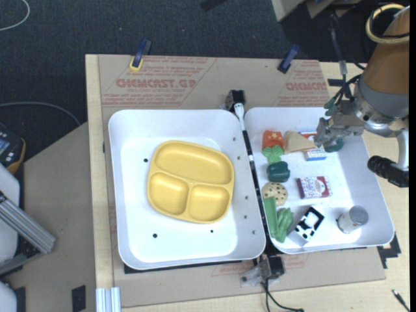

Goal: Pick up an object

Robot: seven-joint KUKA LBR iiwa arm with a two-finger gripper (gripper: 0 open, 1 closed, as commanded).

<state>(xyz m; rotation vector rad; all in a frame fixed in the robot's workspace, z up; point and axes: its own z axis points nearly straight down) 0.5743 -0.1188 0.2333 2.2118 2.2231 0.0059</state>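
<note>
Big yellow tray (190, 181) sits in the left bin (123, 174); the arm (388, 77) hangs over the right bin (370, 194), claw (329, 134) low above the tan wedge (300, 141). Approach stage, I'd say; next, descend and close. Claw's grip: can't tell.

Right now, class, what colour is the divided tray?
Yellow: the divided tray, seen in the camera view.

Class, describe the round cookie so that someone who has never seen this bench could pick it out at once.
Find the right-hand white bin, the one crowded with small items. Along its left wall, the cookie lies below the dark green pepper and above the green pea pods. It alone is a tan disc with dark specks.
</note>
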